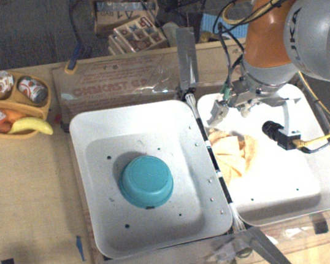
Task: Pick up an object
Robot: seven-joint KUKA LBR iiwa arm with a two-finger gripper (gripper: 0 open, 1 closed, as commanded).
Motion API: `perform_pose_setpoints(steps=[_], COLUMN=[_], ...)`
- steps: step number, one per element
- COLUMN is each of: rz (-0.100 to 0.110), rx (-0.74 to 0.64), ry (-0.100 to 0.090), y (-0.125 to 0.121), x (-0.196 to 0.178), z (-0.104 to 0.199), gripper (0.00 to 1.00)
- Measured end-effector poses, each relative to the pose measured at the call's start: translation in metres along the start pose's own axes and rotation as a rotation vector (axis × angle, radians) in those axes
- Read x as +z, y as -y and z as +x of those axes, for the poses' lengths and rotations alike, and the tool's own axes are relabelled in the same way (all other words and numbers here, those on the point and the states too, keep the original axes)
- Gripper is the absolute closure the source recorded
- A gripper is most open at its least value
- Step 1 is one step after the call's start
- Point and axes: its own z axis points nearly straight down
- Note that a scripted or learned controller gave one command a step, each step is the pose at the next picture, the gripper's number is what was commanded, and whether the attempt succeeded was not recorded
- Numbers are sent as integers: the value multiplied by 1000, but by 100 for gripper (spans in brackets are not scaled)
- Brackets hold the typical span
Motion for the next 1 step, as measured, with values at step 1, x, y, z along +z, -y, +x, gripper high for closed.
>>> perform_pose_setpoints(steps=[1], rz=[3], rx=[16], ry=[-1], y=[51], x=[0], z=[-35], gripper=[0])
